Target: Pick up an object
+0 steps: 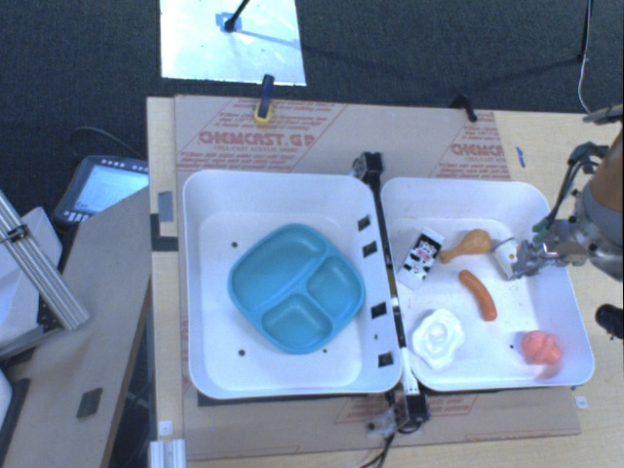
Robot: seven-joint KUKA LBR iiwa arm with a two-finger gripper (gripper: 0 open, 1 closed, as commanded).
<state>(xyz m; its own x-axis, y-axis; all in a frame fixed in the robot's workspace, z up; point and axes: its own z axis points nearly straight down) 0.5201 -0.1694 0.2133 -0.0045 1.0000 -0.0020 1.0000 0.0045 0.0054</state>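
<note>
In the right bin (556,206) lie a brown toy drumstick (468,244), an orange sausage (479,293), a white fried egg (438,338), a pink lumpy toy (541,346) and a small white and black carton (422,257). My gripper (524,257) reaches in over the bin's right wall and hangs low just right of the drumstick's thick end and above the sausage. A small white piece (507,253) sits at its tip; whether this is a toy or part of the gripper is unclear.
The left bin (210,213) holds a blue divided plate (295,288). A black clip strip (382,281) runs along the wall between the bins. Cardboard (292,135) lies under both bins. A tablet (102,191) sits off the bench at left.
</note>
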